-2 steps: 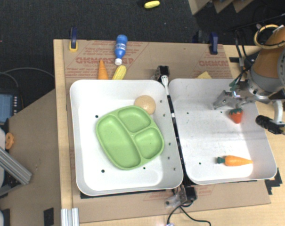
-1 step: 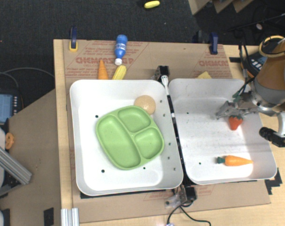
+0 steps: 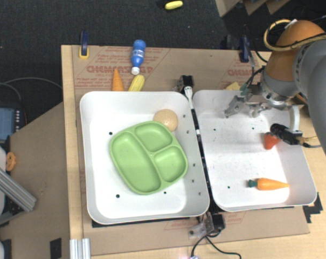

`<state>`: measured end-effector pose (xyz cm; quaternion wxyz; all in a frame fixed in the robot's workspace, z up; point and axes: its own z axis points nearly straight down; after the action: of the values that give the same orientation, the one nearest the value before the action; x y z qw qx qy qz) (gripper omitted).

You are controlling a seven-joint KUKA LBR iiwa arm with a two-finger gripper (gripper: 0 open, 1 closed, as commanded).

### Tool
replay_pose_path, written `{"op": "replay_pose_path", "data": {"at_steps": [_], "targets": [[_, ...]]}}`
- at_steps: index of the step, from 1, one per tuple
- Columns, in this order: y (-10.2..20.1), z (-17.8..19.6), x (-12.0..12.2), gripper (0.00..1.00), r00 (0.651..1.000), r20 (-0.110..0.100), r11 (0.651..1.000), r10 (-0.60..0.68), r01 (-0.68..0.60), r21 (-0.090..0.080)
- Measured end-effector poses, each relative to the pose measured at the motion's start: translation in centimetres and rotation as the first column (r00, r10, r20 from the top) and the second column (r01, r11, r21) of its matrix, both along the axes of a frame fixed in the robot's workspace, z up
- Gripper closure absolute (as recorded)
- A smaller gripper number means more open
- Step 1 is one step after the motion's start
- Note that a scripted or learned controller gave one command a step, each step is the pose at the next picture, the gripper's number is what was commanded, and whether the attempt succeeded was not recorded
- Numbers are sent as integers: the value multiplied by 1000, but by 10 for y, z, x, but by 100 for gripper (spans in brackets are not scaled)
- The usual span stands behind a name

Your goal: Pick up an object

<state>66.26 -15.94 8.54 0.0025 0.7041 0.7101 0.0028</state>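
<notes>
The left bin (image 3: 92,161) holds a green divided plate (image 3: 148,156) touching a beige ball (image 3: 166,119). In the right bin (image 3: 227,166), the jaws (image 3: 239,104) stand spread, gripping nothing. A red strawberry (image 3: 270,141) lies near the right wall. The toy carrot (image 3: 268,184) lies horizontal, green stem left, tip right.

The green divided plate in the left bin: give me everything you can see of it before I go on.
The green divided plate is pale green and looks like matte plastic, a rounded tray with three compartments split by raised ridges, all bare. It lies flat and right side up, turned at an angle, near the middle of the left bin. A beige ball sits at its upper rim, seemingly touching it.
</notes>
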Motion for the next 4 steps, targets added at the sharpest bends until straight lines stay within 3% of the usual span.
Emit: {"op": "replay_pose_path", "data": {"at_steps": [1, 2, 3, 4], "targets": [[-60, 1, -35, 0, 1000, -5, 1000, -9, 9, 10], [-60, 0, -91, 0, 1000, -8, 1000, -5, 5, 9], [-37, -1, -144, 0, 1000, -13, 1000, -10, 10, 3], [-38, 9, -141, 100, 1000, -6, 1000, -10, 10, -1]]}}
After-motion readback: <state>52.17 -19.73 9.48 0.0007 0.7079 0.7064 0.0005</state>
